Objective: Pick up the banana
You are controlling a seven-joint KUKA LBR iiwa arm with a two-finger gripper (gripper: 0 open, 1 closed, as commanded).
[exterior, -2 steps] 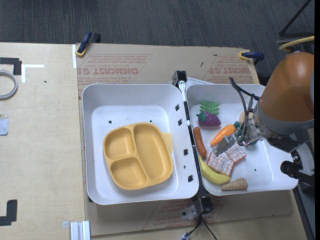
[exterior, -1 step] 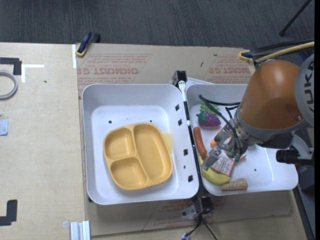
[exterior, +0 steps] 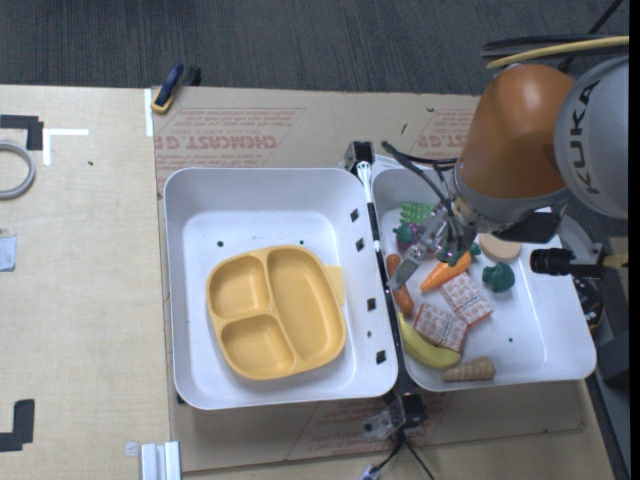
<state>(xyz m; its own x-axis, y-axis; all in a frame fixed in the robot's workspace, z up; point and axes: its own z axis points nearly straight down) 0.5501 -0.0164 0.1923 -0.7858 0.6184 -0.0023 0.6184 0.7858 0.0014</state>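
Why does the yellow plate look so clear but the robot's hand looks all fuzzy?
Camera view: the yellow three-part plastic plate is evenly lit and sharp, with soft shadows inside the white left bin; the gripper looks smeared among dark cables, shaded under the orange-banded arm.

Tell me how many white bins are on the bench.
2. The left bin holds a yellow tray. The right bin holds the banana and other toy food, under the arm.

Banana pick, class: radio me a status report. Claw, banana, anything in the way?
Claw low over right bin, above the carrot. Banana at bin's near-left edge, not held. Red-and-white packets overlap its top.
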